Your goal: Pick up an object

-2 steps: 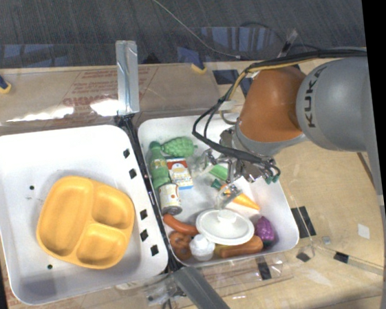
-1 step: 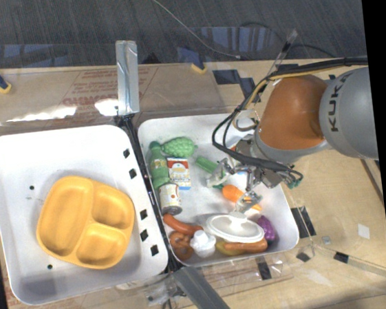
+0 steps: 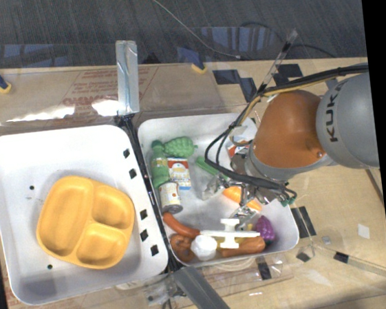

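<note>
A: Count, near edge of the right bin [image 3: 286, 240] first.

B: Two hot dogs. One [image 3: 244, 246] lies along the near wall, brown-orange. The other [image 3: 180, 226] runs slantwise from the divider side, reddish. A brown lump [image 3: 182, 246] sits in the near left corner, kind unclear. One white ball [image 3: 204, 247] sits between them, touching the near hot dog. One purple piece [image 3: 264, 229] sits at the near right, just beside the gripper [image 3: 245, 215].

A: Gripper state?

B: Cannot tell. The wrist and cables cover the tips. It hangs low over the right half of the bin, a white strip [image 3: 231, 223] under it and an orange piece [image 3: 232, 194] touching its left side.

A: Further back?

B: One bottle [image 3: 164, 181], green cap, label, lying lengthwise by the divider. One small carton [image 3: 179, 173] with a red and white face just beside it. One green lumpy item [image 3: 178, 146] at the far left corner. One clear wrapper [image 3: 207, 182] mid-bin.

A: Left bin [image 3: 13, 153]?

B: One yellow tray [image 3: 85, 221], three compartments, tilted slightly, near the centre.

A: Arm?

B: One [image 3: 345, 126], grey, orange band, over the right bin's far right.
</note>
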`<state>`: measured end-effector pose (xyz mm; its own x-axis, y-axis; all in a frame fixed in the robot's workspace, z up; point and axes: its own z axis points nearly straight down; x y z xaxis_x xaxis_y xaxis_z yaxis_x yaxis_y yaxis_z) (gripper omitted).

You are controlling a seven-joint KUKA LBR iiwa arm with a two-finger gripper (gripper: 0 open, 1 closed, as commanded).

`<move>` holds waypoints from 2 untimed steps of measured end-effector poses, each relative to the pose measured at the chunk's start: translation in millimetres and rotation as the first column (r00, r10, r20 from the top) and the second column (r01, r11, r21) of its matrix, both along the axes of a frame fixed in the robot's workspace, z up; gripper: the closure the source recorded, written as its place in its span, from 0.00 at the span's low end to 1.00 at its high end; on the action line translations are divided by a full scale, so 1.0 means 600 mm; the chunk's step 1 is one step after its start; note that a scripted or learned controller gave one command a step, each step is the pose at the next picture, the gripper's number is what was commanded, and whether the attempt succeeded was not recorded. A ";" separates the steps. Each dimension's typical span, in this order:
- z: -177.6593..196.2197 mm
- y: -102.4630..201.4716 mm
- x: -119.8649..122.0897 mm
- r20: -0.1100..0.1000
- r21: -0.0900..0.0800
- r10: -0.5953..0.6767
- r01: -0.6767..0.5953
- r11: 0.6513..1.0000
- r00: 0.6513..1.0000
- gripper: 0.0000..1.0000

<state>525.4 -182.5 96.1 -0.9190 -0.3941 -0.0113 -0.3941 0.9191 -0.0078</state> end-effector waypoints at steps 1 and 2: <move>0.016 0.002 0.002 0.000 0.000 0.007 -0.007 1.000 1.000 1.00; 0.107 0.003 0.086 -0.009 0.003 -0.146 0.146 0.989 0.989 1.00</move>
<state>576.7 -180.8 160.5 -0.9667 -0.2559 -0.0043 -0.2559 0.9667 -0.0016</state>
